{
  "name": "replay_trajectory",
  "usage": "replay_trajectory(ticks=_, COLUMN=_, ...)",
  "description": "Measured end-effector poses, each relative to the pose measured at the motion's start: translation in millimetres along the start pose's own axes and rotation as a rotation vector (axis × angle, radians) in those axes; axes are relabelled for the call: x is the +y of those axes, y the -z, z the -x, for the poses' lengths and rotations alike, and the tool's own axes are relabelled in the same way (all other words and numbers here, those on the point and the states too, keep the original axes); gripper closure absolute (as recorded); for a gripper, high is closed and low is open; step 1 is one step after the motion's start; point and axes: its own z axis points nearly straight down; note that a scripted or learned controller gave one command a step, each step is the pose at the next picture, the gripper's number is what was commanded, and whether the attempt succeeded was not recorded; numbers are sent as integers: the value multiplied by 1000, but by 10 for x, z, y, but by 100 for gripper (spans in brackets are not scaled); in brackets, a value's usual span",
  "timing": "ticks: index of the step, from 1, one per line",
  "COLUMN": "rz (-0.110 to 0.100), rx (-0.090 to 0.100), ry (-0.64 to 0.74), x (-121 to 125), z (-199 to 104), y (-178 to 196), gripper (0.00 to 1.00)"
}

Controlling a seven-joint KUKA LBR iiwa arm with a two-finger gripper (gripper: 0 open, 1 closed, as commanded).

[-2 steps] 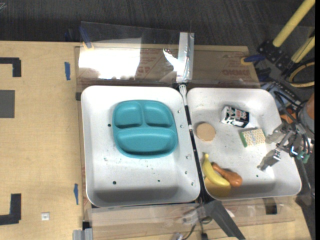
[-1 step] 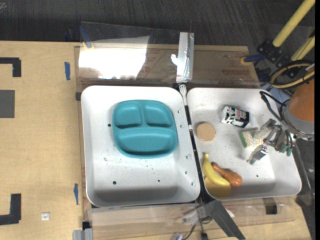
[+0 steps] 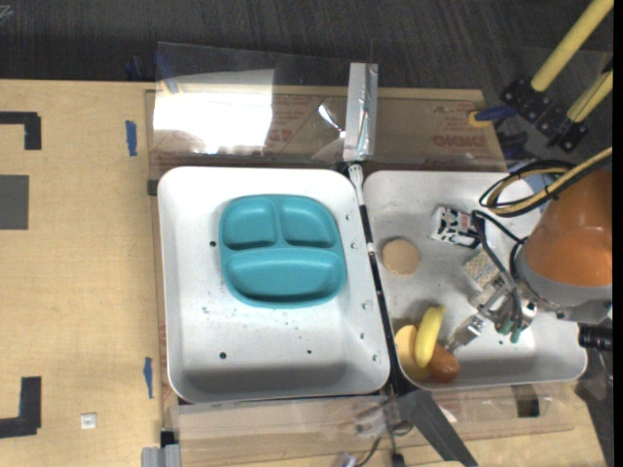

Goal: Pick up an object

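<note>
In the right bin (image 3: 545, 358), a yellow banana (image 3: 426, 337) lies near the front left corner, with a small red-brown object (image 3: 444, 366) touching its lower end. A tan round disc (image 3: 400, 256) rests further back, near the divider. A small white and black packet (image 3: 454, 226) lies toward the bin's back. My gripper (image 3: 467, 330) hangs low over the bin floor just right of the banana, its tip close to the fruit. Nothing is visibly held. The orange-banded wrist (image 3: 576, 241) hides the bin's right part.
The left bin (image 3: 195, 339) holds a teal divided plate (image 3: 282, 248). A silver-taped clear panel (image 3: 359, 115) stands behind the bins. Black and yellow cables (image 3: 506, 195) loop over the right bin's back. Yellow poles (image 3: 574, 37) stand at the far right.
</note>
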Motion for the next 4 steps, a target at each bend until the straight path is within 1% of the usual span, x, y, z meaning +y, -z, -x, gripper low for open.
replay_trajectory(ticks=1, rz=4, rx=-5, ry=-64, x=638, z=-75, y=4, gripper=0)
replay_trajectory(ticks=2, rz=0, rx=0, ry=279, x=629, z=-489, y=977, gripper=0)
replay_trajectory(ticks=3, rz=-1, rx=-1, ry=93, x=-104, z=28, y=0, gripper=0)
replay_trajectory(ticks=4, rz=2, rx=-5, ry=9, x=447, z=-62, y=3, gripper=0)
